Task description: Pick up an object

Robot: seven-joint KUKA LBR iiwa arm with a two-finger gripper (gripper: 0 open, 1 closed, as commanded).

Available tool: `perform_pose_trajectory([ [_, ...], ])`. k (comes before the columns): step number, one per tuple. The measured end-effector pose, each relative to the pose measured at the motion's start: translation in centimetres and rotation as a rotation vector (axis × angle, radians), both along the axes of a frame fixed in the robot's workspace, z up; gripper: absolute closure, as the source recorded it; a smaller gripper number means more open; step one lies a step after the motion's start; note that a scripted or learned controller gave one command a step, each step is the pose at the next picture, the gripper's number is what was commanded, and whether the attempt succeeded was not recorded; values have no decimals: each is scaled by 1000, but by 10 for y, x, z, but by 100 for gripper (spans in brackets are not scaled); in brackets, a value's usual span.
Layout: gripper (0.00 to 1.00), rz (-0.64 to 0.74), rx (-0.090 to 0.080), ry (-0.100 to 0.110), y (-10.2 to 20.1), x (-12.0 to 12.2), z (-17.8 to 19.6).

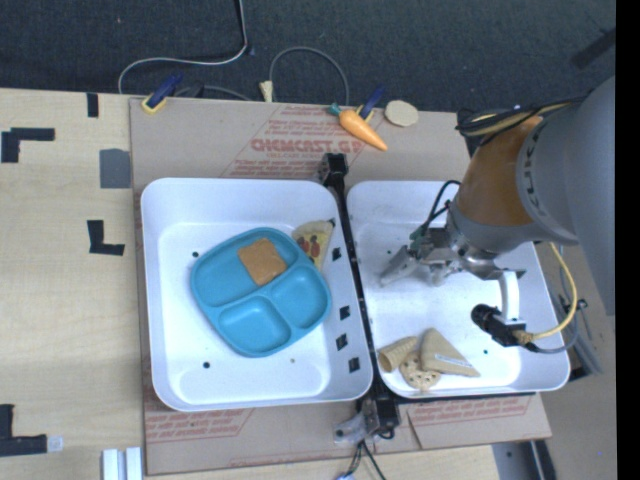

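Hovering low over the right shallow white plastic bin [520,363], grey two-finger jaws [395,268] spread and grasping nothing, well apart from the beige cone-shaped pieces [430,356] near that bin's front edge.

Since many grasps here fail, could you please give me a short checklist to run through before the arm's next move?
1. Tool over the right bin: ok.
2. Object between the fingers: not ok, none visible.
3. Finger opening: cannot tell, too small.
4. Target within the same bin: ok, tan cone-shaped pieces lie near the front wall, apart from the tool.
5. Left bin contents undisturbed: ok, blue divided plate holds a brown square.
6. Carrot outside the bins: ok.
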State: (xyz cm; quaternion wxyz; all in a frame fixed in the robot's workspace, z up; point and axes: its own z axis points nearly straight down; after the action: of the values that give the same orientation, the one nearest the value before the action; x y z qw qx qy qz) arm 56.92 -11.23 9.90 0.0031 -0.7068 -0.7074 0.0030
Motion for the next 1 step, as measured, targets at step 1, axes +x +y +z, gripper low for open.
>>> perform_pose_trajectory([
  [1, 0, 1, -1, -8, 8, 29, -14],
])
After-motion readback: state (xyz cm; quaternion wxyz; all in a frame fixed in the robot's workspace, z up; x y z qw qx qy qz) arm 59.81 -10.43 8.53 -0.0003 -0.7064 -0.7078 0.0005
